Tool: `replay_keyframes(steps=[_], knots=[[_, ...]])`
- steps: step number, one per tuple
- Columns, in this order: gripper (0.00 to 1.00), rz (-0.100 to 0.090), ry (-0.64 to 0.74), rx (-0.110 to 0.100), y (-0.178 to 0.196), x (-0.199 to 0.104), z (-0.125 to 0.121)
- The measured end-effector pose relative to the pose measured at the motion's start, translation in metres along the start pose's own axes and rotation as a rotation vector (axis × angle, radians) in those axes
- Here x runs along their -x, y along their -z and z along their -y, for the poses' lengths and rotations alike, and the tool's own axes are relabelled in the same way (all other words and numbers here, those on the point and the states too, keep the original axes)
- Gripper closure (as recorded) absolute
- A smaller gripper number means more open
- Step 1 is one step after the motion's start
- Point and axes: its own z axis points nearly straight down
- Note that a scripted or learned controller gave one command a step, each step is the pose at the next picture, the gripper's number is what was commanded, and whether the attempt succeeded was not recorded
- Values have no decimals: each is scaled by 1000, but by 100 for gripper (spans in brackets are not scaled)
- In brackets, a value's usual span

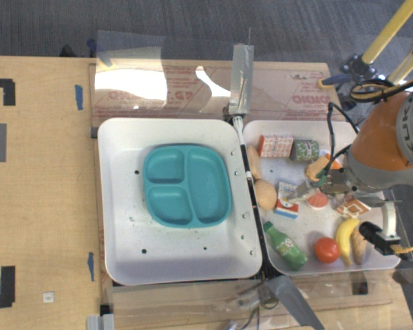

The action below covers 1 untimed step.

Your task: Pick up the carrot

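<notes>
The gripper (325,184) is seen low over the right bin (299,128), right in the thick of the clutter, and whether the tool is apart or together cannot be told from this slanted view, since the wrist hardware masks it. The carrot (335,162) is judged to be the orange sliver tucked against the tool's upper edge, beside a tan piece (319,168); most of it is hidden, so that identification is offered with caution. Nothing is seen clamped, so no hold is claimed. For the step in hand, a clean pick is best served if the tool is centred across the carrot's narrow width rather than its length, and if the neighbours are kept out of the closing path: a small red item (319,201) just below and a little carton (287,207) to the left are both crowded in. A straight, slow lift would be advised so the carrot is not levered against the tan piece. As for pose, the arm is reached in from the right, its orange band (380,139) held over the bin's right side, with the wrist angled down and leftward.
</notes>
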Motion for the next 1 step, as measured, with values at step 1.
replay_keyframes(steps=[1], knots=[[0,-6,-69,-13,-3,-6,-41]])
